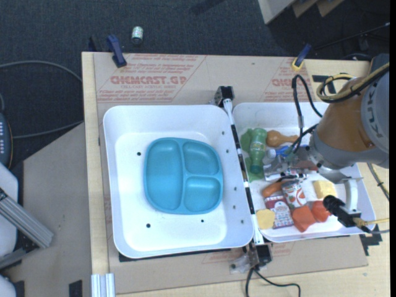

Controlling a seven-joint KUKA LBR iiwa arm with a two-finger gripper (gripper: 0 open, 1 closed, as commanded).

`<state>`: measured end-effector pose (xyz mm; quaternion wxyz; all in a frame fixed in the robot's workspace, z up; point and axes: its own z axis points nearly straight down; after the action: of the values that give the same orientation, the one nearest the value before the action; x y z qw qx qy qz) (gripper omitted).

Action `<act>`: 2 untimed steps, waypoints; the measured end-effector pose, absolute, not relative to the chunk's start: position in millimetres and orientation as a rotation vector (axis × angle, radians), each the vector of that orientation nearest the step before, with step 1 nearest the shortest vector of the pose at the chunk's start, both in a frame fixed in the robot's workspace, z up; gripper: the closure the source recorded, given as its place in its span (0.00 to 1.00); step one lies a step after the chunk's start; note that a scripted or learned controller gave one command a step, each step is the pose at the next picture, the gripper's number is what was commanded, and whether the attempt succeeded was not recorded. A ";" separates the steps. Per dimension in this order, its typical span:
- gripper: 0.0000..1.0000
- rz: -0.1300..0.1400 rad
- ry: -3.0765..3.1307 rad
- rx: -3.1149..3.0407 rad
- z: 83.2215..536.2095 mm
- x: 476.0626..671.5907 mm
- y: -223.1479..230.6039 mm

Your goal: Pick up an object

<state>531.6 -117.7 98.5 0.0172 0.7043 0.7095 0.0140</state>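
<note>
Two white bins sit side by side on a desk (154,79). The left bin (117,166) holds a blue divided plate (183,175) at its center. The right bin (260,113) holds a heap of small things: a green bottle (254,144) at 10 o'clock, a yellow block (323,188) (near 3 o'clock), a red block (303,217) toward 5. The end effector (291,166) reaches down into the heap's middle; whether it grips anything cannot be told.
</note>
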 end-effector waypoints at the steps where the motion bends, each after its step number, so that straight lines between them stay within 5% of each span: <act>1: 0.00 0.024 2.210 2.203 97.9 568.8 -138.9; 2: 0.00 0.000 2.220 2.221 84.4 507.2 -101.0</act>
<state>507.2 -101.0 84.4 0.0005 0.7073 0.7069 0.0001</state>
